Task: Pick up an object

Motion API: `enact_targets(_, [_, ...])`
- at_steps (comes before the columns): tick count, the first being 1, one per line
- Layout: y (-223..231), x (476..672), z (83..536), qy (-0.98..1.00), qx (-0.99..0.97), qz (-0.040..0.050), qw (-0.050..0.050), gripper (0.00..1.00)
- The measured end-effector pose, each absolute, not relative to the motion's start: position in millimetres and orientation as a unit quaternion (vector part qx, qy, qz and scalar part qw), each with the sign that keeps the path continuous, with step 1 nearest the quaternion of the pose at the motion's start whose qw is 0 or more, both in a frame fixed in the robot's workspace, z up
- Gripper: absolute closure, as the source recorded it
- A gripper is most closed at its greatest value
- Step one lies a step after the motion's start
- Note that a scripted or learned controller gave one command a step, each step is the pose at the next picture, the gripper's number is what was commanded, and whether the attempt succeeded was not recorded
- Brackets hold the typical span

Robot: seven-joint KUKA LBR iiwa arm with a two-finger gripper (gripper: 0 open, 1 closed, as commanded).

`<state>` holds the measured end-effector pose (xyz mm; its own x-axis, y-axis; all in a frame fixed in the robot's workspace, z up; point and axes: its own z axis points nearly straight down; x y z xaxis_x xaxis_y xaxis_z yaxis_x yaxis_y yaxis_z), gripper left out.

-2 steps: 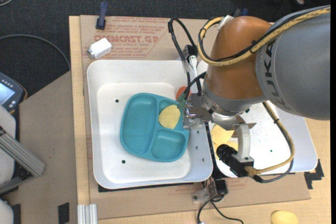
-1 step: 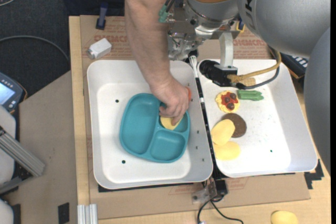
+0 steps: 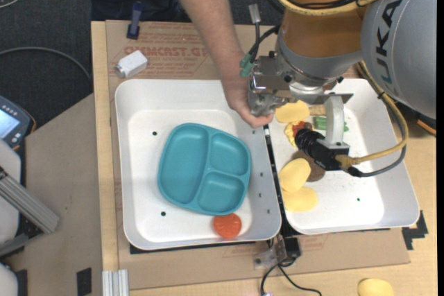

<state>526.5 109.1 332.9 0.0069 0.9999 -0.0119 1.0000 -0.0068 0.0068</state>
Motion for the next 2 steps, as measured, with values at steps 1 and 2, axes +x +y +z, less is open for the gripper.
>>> enact_targets(1, [115.7,549.4,270.9,0.706,0.708,-0.0033,-0.002,1.0])
enact_targets(2, [75.3,520.2,292.9,0.705,0.709,-0.0008,-0.001,1.0])
